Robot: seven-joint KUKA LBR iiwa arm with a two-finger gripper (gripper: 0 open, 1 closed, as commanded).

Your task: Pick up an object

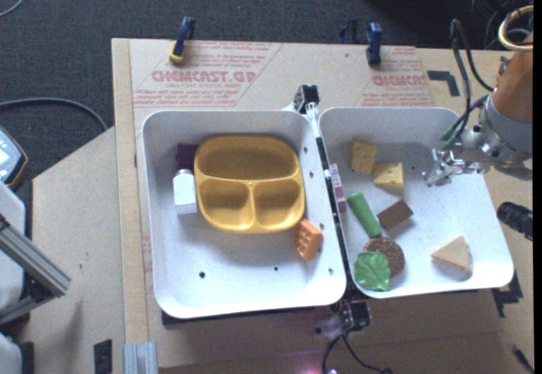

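Jaws over right bin [474, 211], arm [517, 97] aslant.

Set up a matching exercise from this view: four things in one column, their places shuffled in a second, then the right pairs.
1. white bottle
2. orange block
3. pale wedge
4. claw

A. right bin, near its lower right corner
B. left bin, against the left side of the yellow tray
C. over the right bin's right edge
D. left bin, by the yellow tray's lower right corner

Pairs: 1-B, 2-D, 3-A, 4-C
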